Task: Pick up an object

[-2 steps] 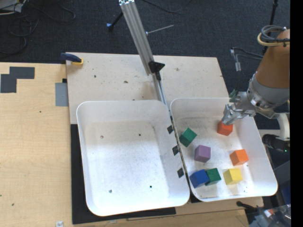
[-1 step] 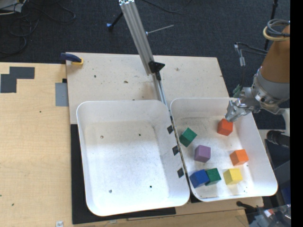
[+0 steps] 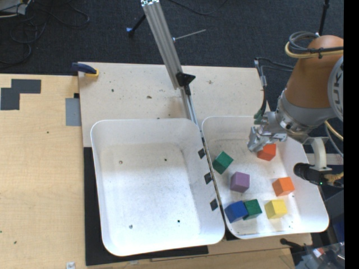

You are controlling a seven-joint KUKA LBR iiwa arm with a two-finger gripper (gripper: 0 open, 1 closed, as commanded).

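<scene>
Gripper low in right bin, just beside red cube; finger state cannot be told; no grasp visible; cube apparently in the bin; lift remains.

Robotics lab: industrial arm over wooden bench, two white bins, loose cables on dark carpet, aluminium camera mast.
</scene>
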